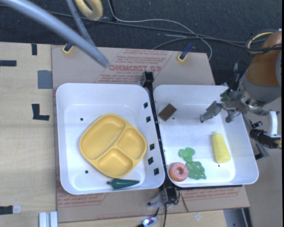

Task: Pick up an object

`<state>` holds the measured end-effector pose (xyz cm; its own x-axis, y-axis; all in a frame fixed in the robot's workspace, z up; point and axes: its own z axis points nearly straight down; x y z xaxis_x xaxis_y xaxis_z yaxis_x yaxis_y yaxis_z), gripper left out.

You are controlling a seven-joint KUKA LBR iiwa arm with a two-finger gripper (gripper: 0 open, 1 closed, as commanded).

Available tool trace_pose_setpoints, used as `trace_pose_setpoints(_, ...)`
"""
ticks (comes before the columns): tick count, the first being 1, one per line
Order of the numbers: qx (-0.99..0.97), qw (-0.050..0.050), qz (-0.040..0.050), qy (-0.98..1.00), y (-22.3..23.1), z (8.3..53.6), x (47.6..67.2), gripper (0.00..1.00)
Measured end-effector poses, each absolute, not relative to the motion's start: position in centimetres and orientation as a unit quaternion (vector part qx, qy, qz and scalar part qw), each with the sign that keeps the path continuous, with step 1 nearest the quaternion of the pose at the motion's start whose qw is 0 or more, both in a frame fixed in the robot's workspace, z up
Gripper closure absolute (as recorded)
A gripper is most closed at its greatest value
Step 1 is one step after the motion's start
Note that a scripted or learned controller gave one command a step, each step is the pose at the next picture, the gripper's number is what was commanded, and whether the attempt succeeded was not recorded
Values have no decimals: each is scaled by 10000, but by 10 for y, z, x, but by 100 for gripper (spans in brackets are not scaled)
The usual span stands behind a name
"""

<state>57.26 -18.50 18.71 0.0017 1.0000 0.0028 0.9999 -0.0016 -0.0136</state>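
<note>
- Candidates for the pick sat in the right bin (236, 176): yellow bottle (220, 147) lying lengthwise near the right wall, brown block (167, 111) up near the divider, green leafy pieces (191, 163) and pink donut (179, 172) at the front edge, donut touching the greens.
- No object was specified, so any of these counted; the bottle lay nearest the gripper.
- Gripper (218, 112) hung over the upper right part of that bin, fingers spread wide, nothing between them.
- It was above and just left of the bottle's top end, apart from it; height above the bin floor couldn't be judged.
- Spread fingers fit an approach, not a carry; judged as pre-grasp, pick not yet made.
- Bottle's smooth round body might roll or slip if pinched off-centre.
- Left bin (66, 126) held a yellow divided plate (112, 145), lying flat, and a green pepper (123, 184) along the front wall, both well apart from the gripper.
</note>
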Motion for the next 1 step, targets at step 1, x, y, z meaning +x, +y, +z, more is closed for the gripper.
trace_pose_setpoints(1, -7066, 5, 4, -7076, -185, 194, 576, 0)
